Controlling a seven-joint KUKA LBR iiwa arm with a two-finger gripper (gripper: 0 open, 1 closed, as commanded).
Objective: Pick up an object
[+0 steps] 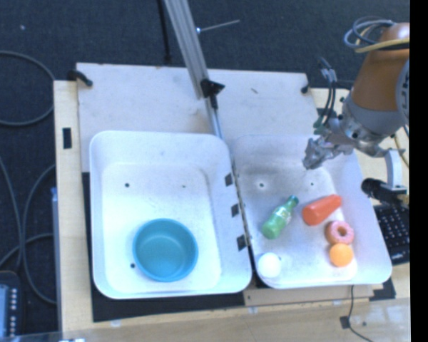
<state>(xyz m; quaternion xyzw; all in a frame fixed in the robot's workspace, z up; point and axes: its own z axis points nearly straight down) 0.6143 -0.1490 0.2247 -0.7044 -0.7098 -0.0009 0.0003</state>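
Gripper (315, 155): we cannot tell its state; we see a carrot (321, 209) just below it, a green bottle (279, 218) below-left

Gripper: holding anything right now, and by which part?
Nothing held. The gripper hangs above the right bin, apart from the carrot and green bottle.

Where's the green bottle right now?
The green bottle lies in the right bin, near its middle, just left of the carrot.
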